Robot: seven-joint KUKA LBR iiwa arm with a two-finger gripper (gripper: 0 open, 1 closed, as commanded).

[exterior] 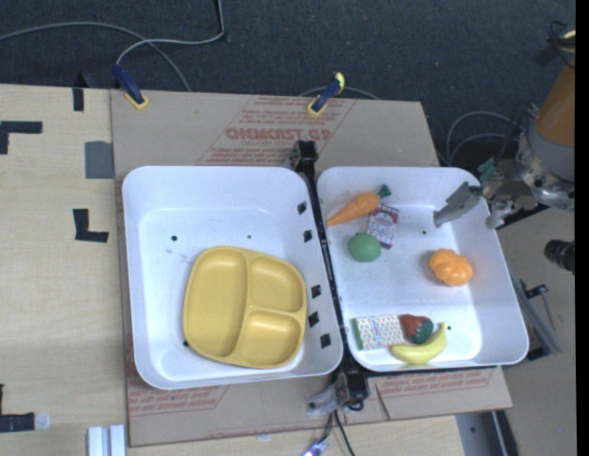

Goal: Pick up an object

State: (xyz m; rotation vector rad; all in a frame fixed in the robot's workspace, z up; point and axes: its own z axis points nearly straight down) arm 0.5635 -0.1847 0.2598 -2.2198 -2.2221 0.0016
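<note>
Nearest, a banana (417, 351) lies at six o'clock in the right bin (503, 297), beside a red toy (418, 328). An orange (450, 267) sits toward three. Farther, a carrot (353, 208) lies at eleven. At two, the gripper (475, 205) hangs open, holding nothing.

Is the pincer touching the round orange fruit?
Apart. Camera view shows bare white bin floor between the pincer and the round orange fruit.
</note>
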